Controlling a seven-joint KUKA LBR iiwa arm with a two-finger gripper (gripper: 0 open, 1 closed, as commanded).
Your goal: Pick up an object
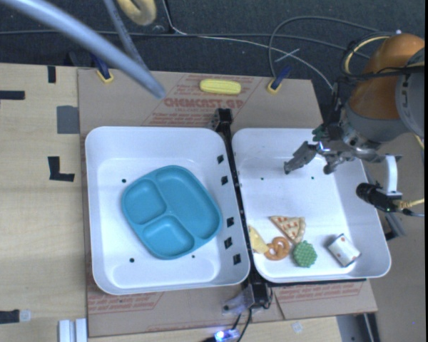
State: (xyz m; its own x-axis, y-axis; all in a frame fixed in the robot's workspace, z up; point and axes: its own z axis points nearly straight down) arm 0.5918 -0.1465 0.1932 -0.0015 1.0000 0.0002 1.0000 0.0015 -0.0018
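In the right bin (pixel 265 144) several small things lie near the front: a waffle-like orange wedge (pixel 288 226), a pretzel (pixel 277 249), a yellow piece (pixel 257 240), a green knobbly ball (pixel 304 254) and a small white and grey cylinder (pixel 342 249). My gripper (pixel 314 159) hangs over the back right part of this bin, well behind those things. Its two dark fingers are spread apart with nothing between them. The grey arm with its orange band (pixel 385 70) comes in from the right.
The left bin (pixel 103 147) holds a blue divided plate (pixel 171 211). A yellow banana-like toy (pixel 220 86) lies on the cardboard behind the bins. Cables run across the dark back of the bench.
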